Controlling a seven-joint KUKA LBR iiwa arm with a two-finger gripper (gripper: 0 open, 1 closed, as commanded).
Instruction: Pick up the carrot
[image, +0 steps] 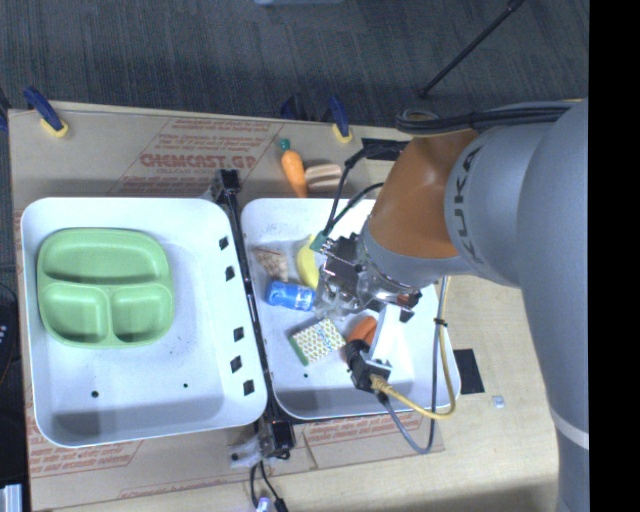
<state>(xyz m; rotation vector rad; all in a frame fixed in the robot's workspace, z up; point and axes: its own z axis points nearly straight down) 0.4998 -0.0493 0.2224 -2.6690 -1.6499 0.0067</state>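
An orange carrot (292, 171) with a green tip lies on the cardboard just behind the right bin (420, 395), outside it. A second small orange thing (363, 327) shows inside the right bin, mostly hidden under the arm's wrist; I cannot tell what it is. My gripper (350, 303) is low over the middle of the right bin, right above that orange piece and well in front of the carrot on the cardboard. The wrist and its cables hide the gripper's tip.
In the right bin lie a yellow banana-like piece (308, 265), a blue can (289, 295), a green-and-yellow patterned box (318, 342) and a brownish item (269, 262). A beige item (322, 178) lies beside the carrot. The left bin (200, 400) holds a green divided tray (104, 285).
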